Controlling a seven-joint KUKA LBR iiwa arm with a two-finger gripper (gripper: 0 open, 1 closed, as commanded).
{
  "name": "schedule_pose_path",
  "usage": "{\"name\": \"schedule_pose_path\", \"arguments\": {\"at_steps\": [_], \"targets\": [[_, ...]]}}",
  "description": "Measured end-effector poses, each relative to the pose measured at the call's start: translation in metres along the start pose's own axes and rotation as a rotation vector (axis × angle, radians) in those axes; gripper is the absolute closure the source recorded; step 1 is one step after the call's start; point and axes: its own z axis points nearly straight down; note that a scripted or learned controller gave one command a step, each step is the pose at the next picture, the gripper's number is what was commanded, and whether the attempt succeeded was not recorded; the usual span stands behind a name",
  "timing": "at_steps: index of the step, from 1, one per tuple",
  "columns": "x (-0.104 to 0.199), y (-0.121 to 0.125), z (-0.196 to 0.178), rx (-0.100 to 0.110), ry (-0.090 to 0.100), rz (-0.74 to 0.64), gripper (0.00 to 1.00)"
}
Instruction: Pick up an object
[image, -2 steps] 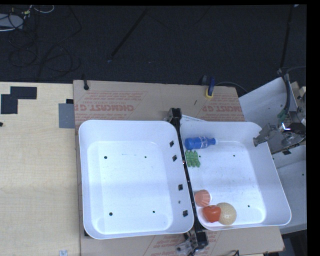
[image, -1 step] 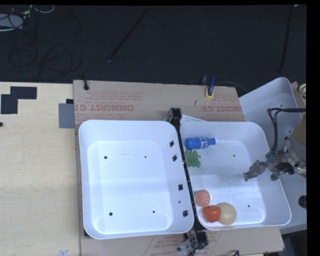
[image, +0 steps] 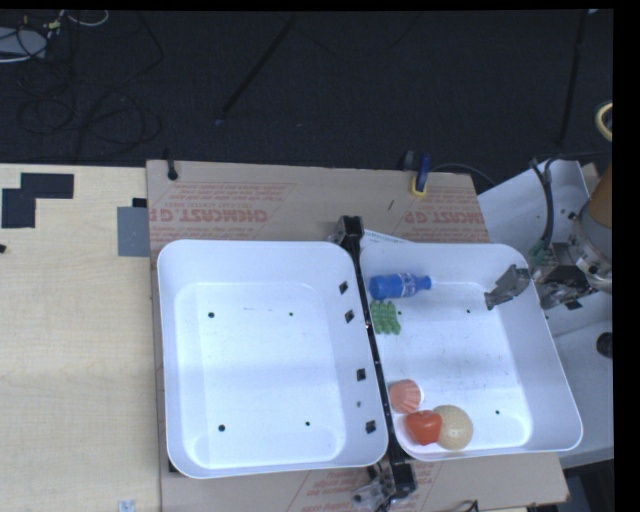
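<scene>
Camera view: pincer over right bin

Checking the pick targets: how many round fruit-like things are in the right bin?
3, clustered at its near-left corner: a pale orange one by the divider, a red one below it, a yellowish one beside that. None seems hidden.

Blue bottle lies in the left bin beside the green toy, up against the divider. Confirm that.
Not quite: the blue bottle lies in the right bin, not the left one. The rest holds: it is beside the green toy, up against the divider, as the camera view shows.
</scene>
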Motion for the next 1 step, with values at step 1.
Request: {"name": "schedule_pose_path", "arguments": {"at_steps": [1], "targets": [[-0.0238, -0.0432, 0.0219, 0.011, 0.002, 0.008, 0.0]]}}
